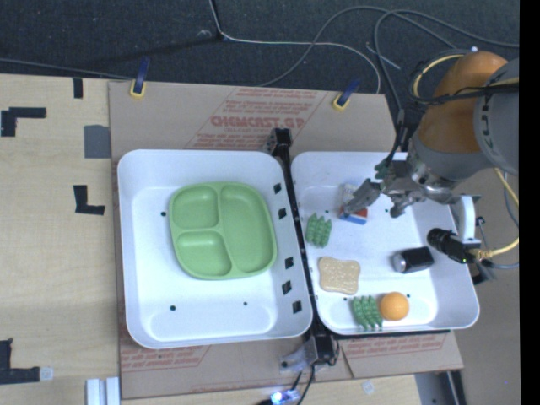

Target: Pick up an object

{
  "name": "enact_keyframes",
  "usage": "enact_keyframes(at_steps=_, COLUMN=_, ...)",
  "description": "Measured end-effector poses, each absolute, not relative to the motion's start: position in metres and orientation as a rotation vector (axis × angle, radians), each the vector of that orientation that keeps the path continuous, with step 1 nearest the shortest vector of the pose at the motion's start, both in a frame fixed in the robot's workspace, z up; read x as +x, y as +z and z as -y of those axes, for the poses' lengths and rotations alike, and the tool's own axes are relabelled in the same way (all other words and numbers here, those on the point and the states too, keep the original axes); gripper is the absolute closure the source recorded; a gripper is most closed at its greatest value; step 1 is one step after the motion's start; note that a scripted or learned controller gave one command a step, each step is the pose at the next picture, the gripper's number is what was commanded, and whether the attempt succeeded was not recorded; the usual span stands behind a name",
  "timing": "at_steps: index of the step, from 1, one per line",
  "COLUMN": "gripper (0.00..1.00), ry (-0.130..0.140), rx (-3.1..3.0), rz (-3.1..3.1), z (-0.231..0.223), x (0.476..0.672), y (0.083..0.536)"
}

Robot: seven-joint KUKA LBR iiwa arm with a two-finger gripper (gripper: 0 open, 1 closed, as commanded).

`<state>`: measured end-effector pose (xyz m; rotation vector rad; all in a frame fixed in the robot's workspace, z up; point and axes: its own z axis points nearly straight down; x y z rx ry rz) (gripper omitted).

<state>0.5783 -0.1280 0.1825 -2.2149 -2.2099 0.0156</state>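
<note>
The gripper (359, 201) hangs low in the right bin (439, 319), its fingers spread around a small red-and-blue block (355, 216), probably lining up a pinch. The block lies near the bin's middle, away from the walls, with bare floor between it and the green toy (318, 229) and toast slice (339, 274).

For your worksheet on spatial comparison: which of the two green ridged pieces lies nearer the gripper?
The upper green piece by the bin divider; the other sits beside the orange ball.
</note>
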Motion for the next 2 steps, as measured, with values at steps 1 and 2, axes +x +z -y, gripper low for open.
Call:
enact_keyframes(at_steps=1, gripper=0.00, ry=0.002, rx=-2.219, rz=2.222, z=0.128, x=0.582, y=0.191)
enact_keyframes(at_steps=2, gripper=0.00, ry=0.006, rx=-2.218, rz=2.220, z=0.123, x=0.576, y=0.146)
